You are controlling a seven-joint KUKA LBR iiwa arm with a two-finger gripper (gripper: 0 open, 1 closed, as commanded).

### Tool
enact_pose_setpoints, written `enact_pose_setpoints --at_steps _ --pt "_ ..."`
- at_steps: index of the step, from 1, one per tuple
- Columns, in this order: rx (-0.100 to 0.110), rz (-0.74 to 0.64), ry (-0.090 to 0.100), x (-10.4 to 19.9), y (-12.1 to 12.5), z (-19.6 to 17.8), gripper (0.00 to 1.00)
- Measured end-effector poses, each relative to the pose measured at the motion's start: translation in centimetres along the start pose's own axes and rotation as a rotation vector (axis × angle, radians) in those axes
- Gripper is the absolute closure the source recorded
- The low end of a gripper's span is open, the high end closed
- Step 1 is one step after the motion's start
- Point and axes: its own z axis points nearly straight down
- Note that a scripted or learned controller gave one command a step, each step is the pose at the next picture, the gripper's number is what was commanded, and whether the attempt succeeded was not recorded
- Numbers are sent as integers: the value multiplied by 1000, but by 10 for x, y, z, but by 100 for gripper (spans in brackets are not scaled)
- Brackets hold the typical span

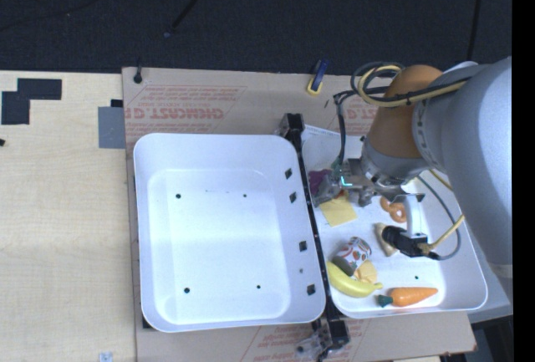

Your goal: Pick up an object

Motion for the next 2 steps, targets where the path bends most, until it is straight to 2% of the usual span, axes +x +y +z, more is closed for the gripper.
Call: enact_pose_setpoints --at_steps 1,2 --pt "0 0 8 56 14 -55 0" --pt "-3 -4 4 141 33 -101 0"
